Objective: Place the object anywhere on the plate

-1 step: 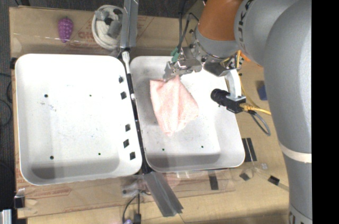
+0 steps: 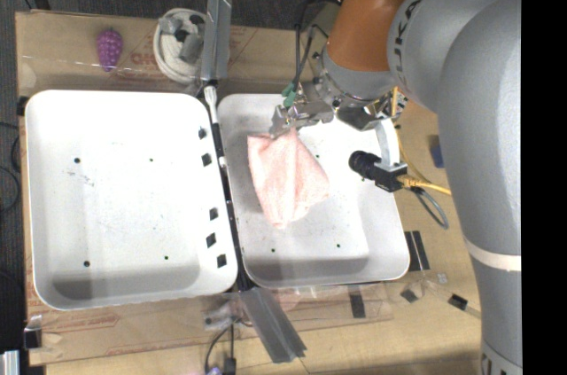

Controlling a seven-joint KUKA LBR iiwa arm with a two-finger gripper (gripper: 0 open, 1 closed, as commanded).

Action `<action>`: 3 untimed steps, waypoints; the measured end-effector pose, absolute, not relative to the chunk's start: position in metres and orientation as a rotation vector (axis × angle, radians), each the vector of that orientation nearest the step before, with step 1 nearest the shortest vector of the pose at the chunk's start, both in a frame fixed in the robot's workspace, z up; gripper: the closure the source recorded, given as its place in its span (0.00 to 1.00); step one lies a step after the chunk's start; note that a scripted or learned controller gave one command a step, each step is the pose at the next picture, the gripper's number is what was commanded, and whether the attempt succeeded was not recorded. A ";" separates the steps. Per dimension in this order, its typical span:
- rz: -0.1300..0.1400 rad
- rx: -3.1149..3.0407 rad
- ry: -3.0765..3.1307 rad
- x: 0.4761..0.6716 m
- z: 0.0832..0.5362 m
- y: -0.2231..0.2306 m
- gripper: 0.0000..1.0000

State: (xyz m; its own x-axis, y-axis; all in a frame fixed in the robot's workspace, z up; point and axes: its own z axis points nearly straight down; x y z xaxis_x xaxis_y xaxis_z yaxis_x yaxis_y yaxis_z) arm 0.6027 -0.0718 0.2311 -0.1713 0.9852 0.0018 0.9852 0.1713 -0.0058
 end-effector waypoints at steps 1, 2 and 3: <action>0.005 -1.493 -2.759 0.581 0.226 -0.024 1.00; 0.003 -0.905 -3.005 0.573 0.218 0.031 1.00; 0.003 -0.283 -3.126 0.567 0.214 0.078 1.00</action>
State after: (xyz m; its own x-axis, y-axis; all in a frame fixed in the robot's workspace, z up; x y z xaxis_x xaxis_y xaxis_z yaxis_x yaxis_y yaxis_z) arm 0.5671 0.0779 0.2141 -0.9837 0.1798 0.0029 0.1798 0.9837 -0.0019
